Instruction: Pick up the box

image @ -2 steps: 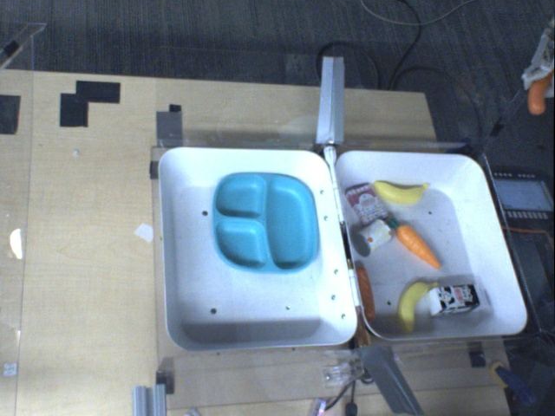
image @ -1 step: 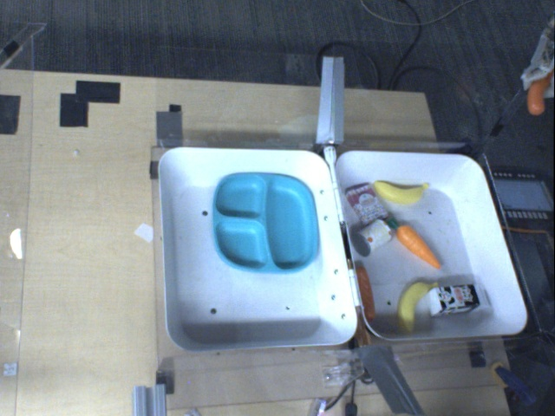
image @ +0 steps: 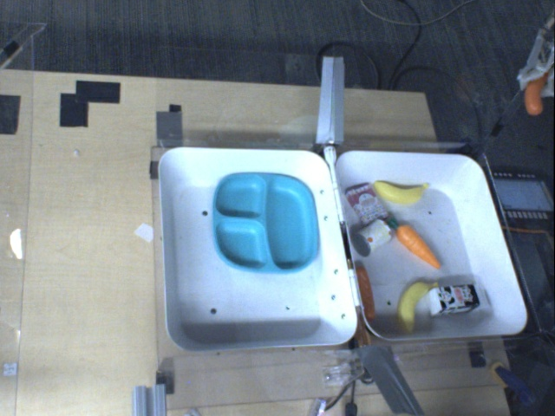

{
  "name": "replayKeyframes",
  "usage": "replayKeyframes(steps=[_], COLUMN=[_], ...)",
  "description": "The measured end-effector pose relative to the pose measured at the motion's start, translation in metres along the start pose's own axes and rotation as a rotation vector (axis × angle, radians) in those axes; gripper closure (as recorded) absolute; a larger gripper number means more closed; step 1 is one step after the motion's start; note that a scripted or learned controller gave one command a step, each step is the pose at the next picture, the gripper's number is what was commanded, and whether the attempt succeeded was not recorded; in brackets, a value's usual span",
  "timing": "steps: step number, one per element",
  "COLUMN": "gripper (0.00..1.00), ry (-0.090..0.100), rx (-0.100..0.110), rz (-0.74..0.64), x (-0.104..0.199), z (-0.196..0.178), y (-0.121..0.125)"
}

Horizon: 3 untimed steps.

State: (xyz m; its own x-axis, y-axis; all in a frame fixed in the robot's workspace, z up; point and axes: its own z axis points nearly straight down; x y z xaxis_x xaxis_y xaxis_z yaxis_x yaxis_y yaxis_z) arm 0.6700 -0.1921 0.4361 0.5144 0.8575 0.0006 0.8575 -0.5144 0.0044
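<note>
Box = most likely the small black-and-white carton in the right bin, near its front right corner, lying flat. A banana sits right against its left end, looks like touching. The arm is just a grey bit w/ an orange patch at the top right edge, well away from the bins; can't tell if the gripper is open or closed.

Risks from here, as I judge them:
- Wrong target. A red-and-white packet lies at the bin's back left and also reads as boxy, and there's a small white-grey item below it, too blurry to ID. The program could go for either.
- Banana in the way. If the gripper comes down along the carton's long axis, one side probably lands on the banana, so it grabs both or shoves the carton off.
- Bin wall. The carton is near the sloped front right wall, so there's little room on that side and the gripper may clip the rim.
- Flat, low carton: a shallow descent prob. closes on air; too deep hits the bin floor.

A carrot, a second banana and a reddish sausage-like thing are apart from the carton, so less of a worry. The left bin w/ the blue divided plate isn't involved.
</note>
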Motion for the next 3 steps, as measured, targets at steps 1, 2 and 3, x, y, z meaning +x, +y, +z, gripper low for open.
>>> replayKeyframes(steps=[1, 2, 3], gripper=[1.00, 1.00, 1.00], ry=[0.000, 0.002, 0.000], rx=[0.000, -0.001, 0.001], rz=[-0.010, 0.025, 0.004], x=[-0.0009, -0.0021, -0.0003], z=[-0.0001, -0.0007, 0.0003], y=[0.0005, 0.0014, -0.0004])
